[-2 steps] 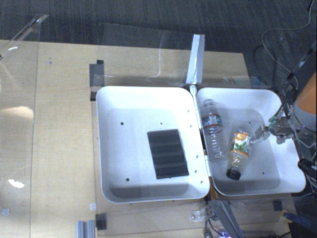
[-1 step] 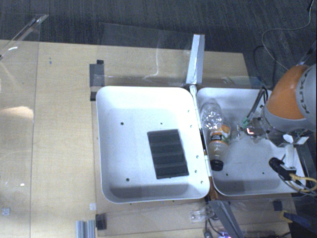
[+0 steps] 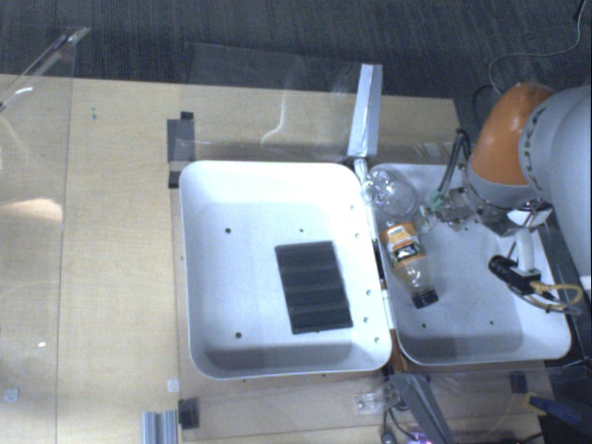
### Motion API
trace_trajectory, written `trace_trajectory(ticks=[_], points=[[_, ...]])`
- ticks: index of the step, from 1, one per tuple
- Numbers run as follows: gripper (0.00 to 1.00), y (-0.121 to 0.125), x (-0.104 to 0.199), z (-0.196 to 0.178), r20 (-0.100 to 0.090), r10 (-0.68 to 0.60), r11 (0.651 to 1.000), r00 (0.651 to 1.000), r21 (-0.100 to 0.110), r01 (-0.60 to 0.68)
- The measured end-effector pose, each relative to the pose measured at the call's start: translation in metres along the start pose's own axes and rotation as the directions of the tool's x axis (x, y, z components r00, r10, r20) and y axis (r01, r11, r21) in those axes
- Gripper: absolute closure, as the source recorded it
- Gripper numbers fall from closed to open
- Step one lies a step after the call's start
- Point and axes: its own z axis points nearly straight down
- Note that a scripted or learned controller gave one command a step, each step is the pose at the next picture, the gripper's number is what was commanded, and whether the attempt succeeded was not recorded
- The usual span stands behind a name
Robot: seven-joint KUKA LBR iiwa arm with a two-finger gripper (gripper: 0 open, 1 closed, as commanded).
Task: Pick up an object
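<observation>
Camera view, orange-labelled bottle (image 3: 407, 263), label unreadable, right bin (image 3: 481, 340)

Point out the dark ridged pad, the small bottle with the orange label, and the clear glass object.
dark ridged pad (image 3: 314, 287), camera view, its middle.
small bottle (image 3: 407, 259), camera view, clear body below its label.
clear glass object (image 3: 388, 191), camera view, its rounded body.

bench (image 3: 102, 276): pale wood, matt, smooth | bins (image 3: 268, 192): white plastic, smooth, slight sheen | pad (image 3: 314, 287): black, matt, ribbed | bottle (image 3: 407, 262): clear glossy plastic, orange label, dark cap at 5 o'clock | cup (image 3: 387, 191): clear, glossy | arm (image 3: 555, 146): grey satin, band glossy orange | floor (image 3: 277, 17): dark, rough carpet
</observation>
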Motion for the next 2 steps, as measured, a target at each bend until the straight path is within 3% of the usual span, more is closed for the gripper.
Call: trace_trajectory(ticks=[1, 2], points=[[0.0, 0.028, 0.034, 0.002, -0.023, -0.208, 0.978, 0.978, -0.005, 0.208], [0.0, -0.014, 0.038, 0.001, -0.025, -0.159, 0.987, 0.987, -0.004, 0.159]])
